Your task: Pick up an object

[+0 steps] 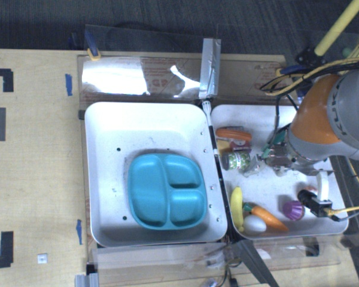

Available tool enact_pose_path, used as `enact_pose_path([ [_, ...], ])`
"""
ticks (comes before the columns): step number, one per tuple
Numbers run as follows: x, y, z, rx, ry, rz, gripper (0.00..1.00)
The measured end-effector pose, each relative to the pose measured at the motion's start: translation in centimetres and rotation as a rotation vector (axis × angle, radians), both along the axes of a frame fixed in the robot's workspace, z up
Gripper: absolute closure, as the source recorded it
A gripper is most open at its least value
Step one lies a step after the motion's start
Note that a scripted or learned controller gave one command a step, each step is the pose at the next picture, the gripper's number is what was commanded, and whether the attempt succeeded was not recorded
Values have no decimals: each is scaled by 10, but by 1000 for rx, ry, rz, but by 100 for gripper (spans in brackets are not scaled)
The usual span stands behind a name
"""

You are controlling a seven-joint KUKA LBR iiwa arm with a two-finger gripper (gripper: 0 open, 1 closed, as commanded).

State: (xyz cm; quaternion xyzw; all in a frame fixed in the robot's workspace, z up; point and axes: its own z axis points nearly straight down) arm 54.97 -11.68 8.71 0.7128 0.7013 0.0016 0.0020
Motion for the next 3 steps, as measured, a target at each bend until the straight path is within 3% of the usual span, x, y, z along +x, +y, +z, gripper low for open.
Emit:
enact_pose_path([
  [1, 93, 2, -1, 0, 5, 19, 0],
  [2, 58, 25, 0, 0, 5, 61, 0],
  [3, 43, -41, -1, -1, 3, -222, 0],
])
